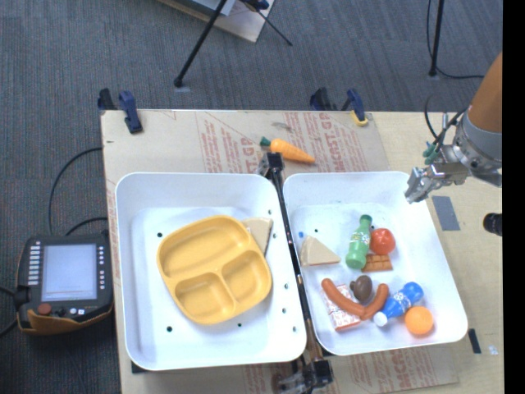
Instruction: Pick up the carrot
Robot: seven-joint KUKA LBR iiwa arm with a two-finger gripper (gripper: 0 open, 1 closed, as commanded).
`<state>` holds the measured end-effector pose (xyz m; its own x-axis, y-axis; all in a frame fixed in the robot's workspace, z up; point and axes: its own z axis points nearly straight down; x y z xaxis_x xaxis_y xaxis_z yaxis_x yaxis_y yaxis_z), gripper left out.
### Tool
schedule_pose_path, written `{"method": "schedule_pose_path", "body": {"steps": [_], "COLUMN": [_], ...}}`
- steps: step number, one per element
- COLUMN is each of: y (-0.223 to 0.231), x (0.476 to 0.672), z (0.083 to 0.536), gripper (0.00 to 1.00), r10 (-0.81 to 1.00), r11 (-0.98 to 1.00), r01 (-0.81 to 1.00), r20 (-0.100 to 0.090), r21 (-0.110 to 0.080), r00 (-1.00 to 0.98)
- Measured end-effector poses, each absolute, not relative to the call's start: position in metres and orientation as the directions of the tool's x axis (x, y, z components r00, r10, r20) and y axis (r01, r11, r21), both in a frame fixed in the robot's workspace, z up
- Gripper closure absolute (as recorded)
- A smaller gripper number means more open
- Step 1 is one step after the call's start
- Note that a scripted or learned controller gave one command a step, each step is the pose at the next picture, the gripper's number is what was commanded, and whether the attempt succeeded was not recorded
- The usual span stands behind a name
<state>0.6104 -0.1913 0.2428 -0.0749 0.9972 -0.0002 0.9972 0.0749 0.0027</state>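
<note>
The carrot [292, 149], orange with a green tuft, lies on the bare bench board [205, 134] outside both bins, just above the gap between them, at about twelve o'clock from the bench's middle, its tip pointing toward four o'clock. Just below it, at six o'clock, sits a black clamp [273, 165] on the meeting rims. The left bin [135, 220] holds a yellow divided plate [215, 268] with a cheese-coloured wedge [260, 232] tucked at its two o'clock edge. The right bin [435, 245] holds another wedge [316, 253], a green bottle [358, 242], a tomato [382, 240], a sausage [353, 300], a blue bottle [400, 301] and an orange ball [419, 321]. The gripper [417, 184] hovers at the right bin's two o'clock corner, well apart from the carrot; whether its jaws are open or closed I cannot tell.
</note>
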Motion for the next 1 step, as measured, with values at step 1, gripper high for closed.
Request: {"method": "schedule_pose_path", "body": {"steps": [1], "y": [-0.139], "x": [0.6213], "z": [0.2448], "gripper": [1.0], "r10": [0.929], "r11": [-0.37], "r01": [0.929], "r20": [0.002], "r21": [-0.002], "r00": [0.37]}}
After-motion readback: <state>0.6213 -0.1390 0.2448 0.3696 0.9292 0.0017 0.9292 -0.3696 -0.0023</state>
